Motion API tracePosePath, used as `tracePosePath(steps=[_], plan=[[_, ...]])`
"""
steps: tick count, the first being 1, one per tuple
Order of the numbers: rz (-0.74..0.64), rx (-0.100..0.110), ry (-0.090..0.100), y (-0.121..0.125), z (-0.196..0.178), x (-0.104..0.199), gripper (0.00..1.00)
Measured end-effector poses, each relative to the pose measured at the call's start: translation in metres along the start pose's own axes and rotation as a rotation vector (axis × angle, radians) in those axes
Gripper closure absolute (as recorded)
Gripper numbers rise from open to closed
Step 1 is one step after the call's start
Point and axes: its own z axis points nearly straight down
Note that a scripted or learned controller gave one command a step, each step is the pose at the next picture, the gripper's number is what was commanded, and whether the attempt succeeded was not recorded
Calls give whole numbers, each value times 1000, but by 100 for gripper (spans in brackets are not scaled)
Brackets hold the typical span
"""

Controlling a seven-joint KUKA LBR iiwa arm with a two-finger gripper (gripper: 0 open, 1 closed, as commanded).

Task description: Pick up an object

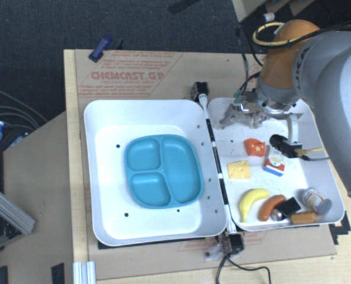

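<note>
Gripper [243, 119] sits low over the far end of the R bin [233, 144], near its far-left corner, just by the wall shared w/ the L bin [104, 129]. Fingers look spread apart w/ bare white floor between them, and they have hold of nothing. Arm [335, 93] comes in from view-right, orange band above the wrist, covering the R bin's far-right corner.

Objs to pick all lie in the R bin, none touching the gripper. Red block [255, 148] is nearest, approx mid-bin, just to the near side of the gripper. Cheese [240, 170] wedge lies closer to the left wall, just nearer than the red block. Carton [275, 165] (red/white/blue) is right of the cheese, tilted.

Along the near edge, left to right:
- banana [252, 201]
- sausage [271, 206]
- black block [289, 206]
- can [315, 199], on its side by the near-right corner

Banana & sausage lie side by side, touching or nearly so, can't tell which. Black block butts against the sausage. Brown stick [303, 218] lies right at the near edge, beside the black block & can.

L bin holds a blue plate [163, 170] w/ 3 compartments, approx central. Both bins rest on the bench [80, 158], topped w/ printed brown board. A small blue clip [101, 48] sits at the bench's far-left corner.
</note>
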Motion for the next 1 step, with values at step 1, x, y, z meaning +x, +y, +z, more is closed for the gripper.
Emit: tracePosePath(steps=[1], plan=[[1,-1,-1,0,0,-5,0]])
